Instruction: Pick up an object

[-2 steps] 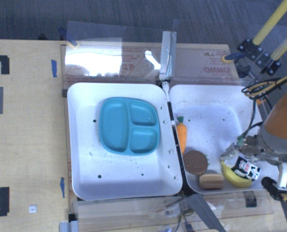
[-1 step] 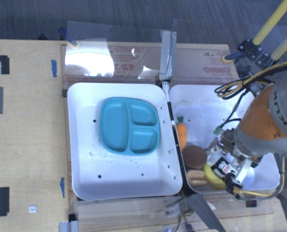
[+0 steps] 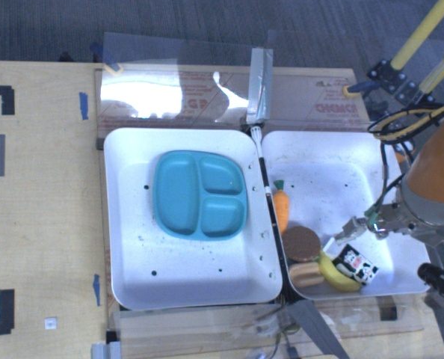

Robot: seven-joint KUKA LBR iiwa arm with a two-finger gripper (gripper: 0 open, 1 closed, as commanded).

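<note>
Camera view: single fixed camera, mounted above the bench (image 3: 35, 200), looking down at a slant. Frame takes in both white bins whole, left bin (image 3: 125, 223) and right bin (image 3: 319, 155) side by side, from moderate height. Far side of bench at top; arm (image 3: 435, 178) enters at right edge. No second view.

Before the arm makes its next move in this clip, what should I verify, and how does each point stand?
1. Targets present in the right bin: ok; carrot, banana, brown round block and a black-and-white item.
2. Objects separated: not ok; banana, block and black-and-white item crowd the near corner.
3. Pincer over the right bin: ok, beside the cluster.
4. Pincer holding something: cannot tell.
5. Left bin out of the way: ok; it holds the blue tray.
</note>
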